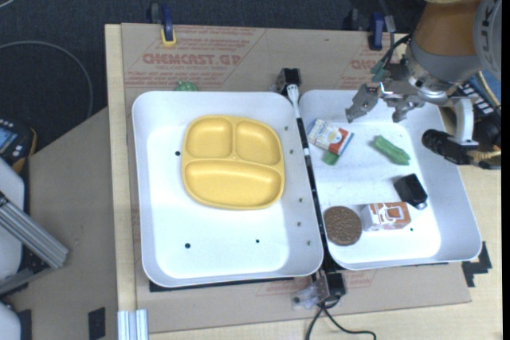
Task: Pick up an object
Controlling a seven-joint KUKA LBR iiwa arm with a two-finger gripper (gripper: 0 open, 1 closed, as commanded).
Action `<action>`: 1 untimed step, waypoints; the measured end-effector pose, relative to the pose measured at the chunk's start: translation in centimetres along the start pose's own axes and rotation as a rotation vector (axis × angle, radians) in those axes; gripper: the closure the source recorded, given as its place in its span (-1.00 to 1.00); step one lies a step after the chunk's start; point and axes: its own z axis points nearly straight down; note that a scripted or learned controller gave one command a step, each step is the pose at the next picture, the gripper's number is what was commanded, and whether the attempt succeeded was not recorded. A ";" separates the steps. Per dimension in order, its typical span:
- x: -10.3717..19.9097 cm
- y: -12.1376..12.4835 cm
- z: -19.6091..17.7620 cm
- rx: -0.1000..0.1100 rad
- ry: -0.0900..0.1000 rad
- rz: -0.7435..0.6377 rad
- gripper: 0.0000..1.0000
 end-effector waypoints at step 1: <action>1.6 -3.1 -19.4 -0.021 -0.003 -0.003 -1.00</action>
